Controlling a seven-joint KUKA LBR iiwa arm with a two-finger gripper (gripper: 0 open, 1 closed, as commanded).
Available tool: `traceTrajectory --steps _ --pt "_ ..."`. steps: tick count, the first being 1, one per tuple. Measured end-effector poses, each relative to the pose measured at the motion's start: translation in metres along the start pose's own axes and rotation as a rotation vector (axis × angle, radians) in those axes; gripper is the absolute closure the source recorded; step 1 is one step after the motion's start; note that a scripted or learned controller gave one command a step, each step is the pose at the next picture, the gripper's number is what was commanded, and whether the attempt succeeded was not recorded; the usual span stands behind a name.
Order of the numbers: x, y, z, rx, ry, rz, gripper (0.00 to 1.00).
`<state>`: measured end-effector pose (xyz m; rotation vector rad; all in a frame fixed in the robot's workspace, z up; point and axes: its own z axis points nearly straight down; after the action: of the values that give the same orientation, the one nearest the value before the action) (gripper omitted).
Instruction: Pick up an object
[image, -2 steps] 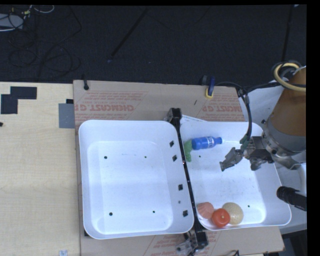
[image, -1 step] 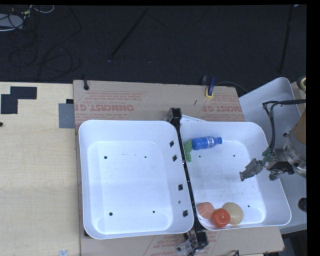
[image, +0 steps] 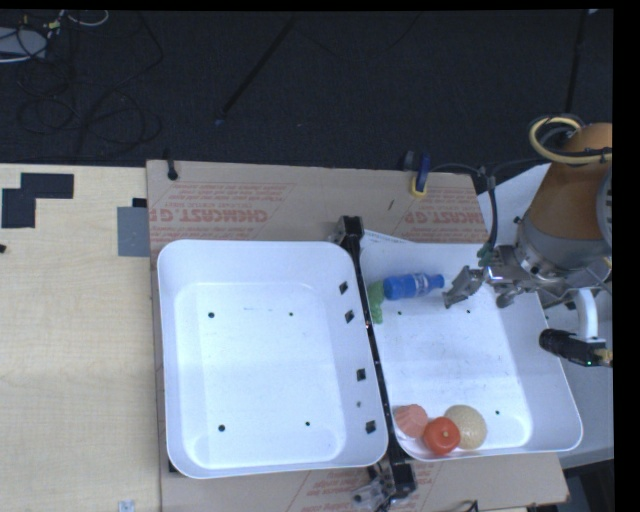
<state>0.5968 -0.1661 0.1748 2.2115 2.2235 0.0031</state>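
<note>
Gripper (image: 470, 288) hangs over upper part of right bin (image: 545, 400), reaching in from the right; can't tell its state at this res. Nothing visibly held in it. Blue bottle (image: 412, 286) lies on its side just left of gripper tip, near bin's top-left corner, w/ a green item (image: 375, 302) beside it against the divider. Red ball (image: 441, 435), tan ball (image: 466, 425) and pink item (image: 410, 418) sit clustered at bin's lower-left corner, well apart from gripper. Left bin (image: 180, 350) adjoins the right one.
</note>
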Motion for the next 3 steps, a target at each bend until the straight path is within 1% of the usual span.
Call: traceTrajectory --steps 1,2,3 --pt "-0.03 0.048 0.088 0.005 0.001 0.001 0.0" --pt "-0.03 0.047 0.075 0.008 0.002 0.003 1.0" --pt "0.059 0.047 0.072 0.01 0.005 -0.001 1.0"
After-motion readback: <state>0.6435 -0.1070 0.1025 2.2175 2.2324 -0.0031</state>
